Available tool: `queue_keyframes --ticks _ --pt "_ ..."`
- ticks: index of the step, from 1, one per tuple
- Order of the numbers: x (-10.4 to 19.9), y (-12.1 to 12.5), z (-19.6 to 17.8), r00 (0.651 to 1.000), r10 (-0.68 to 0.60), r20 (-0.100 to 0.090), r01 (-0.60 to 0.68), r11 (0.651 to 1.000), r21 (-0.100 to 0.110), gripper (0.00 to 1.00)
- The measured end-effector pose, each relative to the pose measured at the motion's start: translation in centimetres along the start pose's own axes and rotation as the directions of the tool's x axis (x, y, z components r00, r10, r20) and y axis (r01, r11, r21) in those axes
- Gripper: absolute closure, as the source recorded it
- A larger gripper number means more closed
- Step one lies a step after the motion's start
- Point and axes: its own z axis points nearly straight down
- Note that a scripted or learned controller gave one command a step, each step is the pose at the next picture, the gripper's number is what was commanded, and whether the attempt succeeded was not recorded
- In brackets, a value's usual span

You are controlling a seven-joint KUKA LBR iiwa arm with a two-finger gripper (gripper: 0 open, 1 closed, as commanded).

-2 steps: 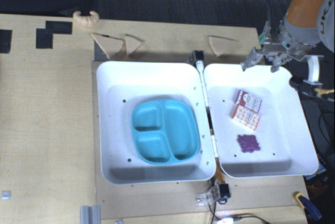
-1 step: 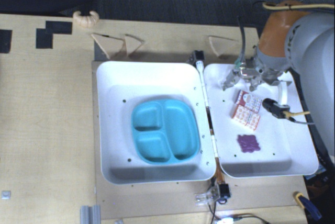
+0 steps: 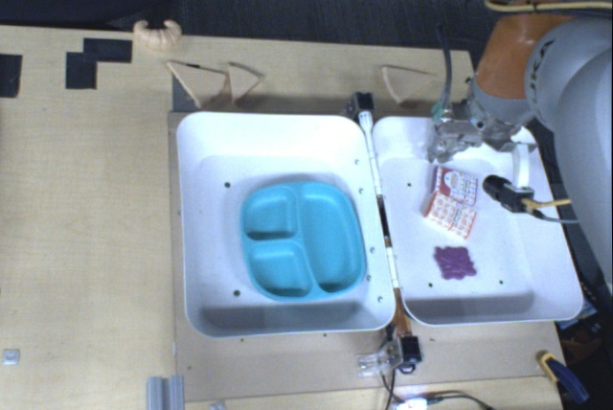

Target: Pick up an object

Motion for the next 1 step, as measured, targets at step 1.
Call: queue_keyframes --ticks 1 --pt "0.0 -0.01 0.02 1.0 0.0 0.0 0.0 1.0 0.0 0.0"
